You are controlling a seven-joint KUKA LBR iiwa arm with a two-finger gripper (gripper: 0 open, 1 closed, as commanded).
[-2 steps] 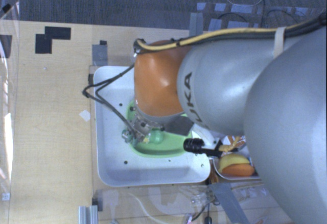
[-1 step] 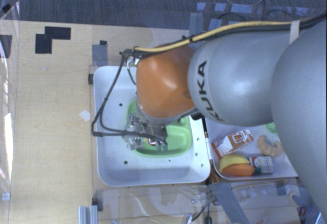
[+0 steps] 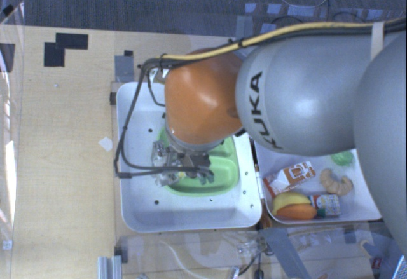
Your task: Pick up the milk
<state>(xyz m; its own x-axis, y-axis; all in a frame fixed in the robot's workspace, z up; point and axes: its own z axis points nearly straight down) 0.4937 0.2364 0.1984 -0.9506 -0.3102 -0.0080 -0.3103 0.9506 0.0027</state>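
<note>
The milk (image 3: 291, 176) is a small orange and white carton that lies on its side in the right bin (image 3: 367, 213), near that bin's left wall. My gripper (image 3: 183, 170) hangs low over the left bin (image 3: 137, 208), just above a green dish (image 3: 224, 173). It is well to the left of the milk, across the wall between the two bins. The orange band and the grey arm hide most of the gripper from above, and I see nothing held in it.
In the right bin, a yellow and orange fruit (image 3: 294, 205) and a small can (image 3: 327, 205) lie in front of the milk. A tan pastry (image 3: 336, 182) and a green item (image 3: 343, 158) sit to its right. The arm covers the back of both bins.
</note>
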